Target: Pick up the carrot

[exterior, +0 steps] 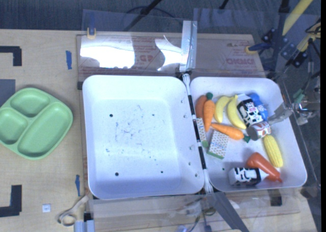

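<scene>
Several carrots lie in the right bin (293, 124). One carrot (227, 131) rests slantwise near the bin's middle. Two more (201, 106) (208, 118) stand side by side against the left wall. A fourth carrot (265, 164) lies by the front right corner. My gripper (280, 114) reaches in over the bin's right rim as a thin grey metal shape. It hangs above the red and white can (260, 130), to the right of the middle carrot. Nothing orange shows at its tip.
Two bananas (229, 111), a corn cob (273, 149), two cow-patterned toys (249, 111) (244, 175), a blue item (257, 101) and a checkered card (218, 144) share the right bin. The left bin (91, 98) sits beside it. A green divided plate (33, 122) lies far left.
</scene>
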Motion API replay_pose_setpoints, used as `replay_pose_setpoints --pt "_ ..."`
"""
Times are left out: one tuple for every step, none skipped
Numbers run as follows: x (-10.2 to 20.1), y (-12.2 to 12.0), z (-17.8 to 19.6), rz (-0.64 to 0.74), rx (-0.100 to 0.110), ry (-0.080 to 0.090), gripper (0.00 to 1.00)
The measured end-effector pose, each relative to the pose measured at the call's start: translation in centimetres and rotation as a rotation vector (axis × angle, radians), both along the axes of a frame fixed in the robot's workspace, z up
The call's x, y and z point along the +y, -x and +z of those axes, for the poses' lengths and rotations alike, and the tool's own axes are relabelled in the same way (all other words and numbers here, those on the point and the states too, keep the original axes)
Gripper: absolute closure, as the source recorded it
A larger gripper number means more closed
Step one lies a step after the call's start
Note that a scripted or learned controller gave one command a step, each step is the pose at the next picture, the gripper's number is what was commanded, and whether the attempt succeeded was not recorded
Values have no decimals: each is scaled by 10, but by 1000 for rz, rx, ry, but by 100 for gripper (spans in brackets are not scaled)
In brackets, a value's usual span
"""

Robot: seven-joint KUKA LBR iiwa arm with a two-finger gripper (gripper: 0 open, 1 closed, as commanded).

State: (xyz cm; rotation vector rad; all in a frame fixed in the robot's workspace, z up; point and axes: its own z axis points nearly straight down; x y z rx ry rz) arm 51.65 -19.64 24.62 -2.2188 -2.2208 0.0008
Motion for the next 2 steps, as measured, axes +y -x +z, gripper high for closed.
replay_pose_setpoints --pt "61 -19 -80 93 0 0 0" --pt "88 -50 -147 180 -14 3 0"
